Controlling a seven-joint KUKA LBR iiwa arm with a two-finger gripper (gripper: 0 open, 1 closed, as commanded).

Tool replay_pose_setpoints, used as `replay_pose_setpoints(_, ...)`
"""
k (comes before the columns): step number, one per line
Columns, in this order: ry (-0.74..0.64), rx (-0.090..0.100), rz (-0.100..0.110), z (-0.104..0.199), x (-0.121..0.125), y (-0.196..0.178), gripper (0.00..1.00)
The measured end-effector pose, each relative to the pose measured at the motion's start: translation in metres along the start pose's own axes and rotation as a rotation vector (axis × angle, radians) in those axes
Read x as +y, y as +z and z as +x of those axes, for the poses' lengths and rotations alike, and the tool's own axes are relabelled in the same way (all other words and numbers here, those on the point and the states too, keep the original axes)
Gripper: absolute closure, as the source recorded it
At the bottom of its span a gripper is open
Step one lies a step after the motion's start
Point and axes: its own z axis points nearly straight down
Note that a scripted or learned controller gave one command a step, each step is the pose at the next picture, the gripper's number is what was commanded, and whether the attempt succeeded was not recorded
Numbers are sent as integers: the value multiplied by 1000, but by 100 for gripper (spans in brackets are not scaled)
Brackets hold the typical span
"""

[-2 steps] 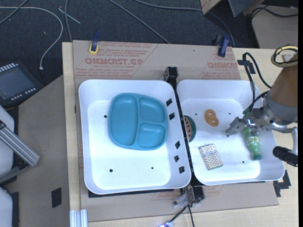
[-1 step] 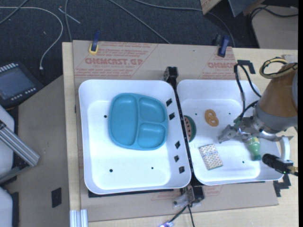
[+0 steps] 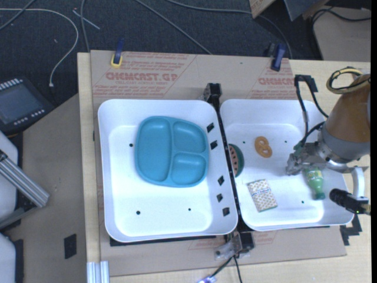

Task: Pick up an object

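My gripper (image 3: 301,163) hangs low over the right side of the right bin (image 3: 283,220). Just below and right of it lies a green bottle-shaped object (image 3: 317,184), whose upper end reaches up to the gripper; the view does not show whether they touch. A brown pretzel (image 3: 263,147) lies to the gripper's left, near the bin's middle. Toward the bin's front lies a small patterned packet (image 3: 262,194). A round green and brown item (image 3: 235,160) rests against the bin's left wall.
The left bin (image 3: 118,211) bears a blue divided plate (image 3: 172,151). A black divider with clips (image 3: 221,158) runs between the bins. Black cables (image 3: 303,102) hang over the right bin's far right corner beside the arm (image 3: 350,125).
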Motion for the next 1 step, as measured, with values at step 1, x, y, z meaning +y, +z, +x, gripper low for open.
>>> replay_pose_setpoints(1, 2, -5, -6, -10, -3, -52, 100)
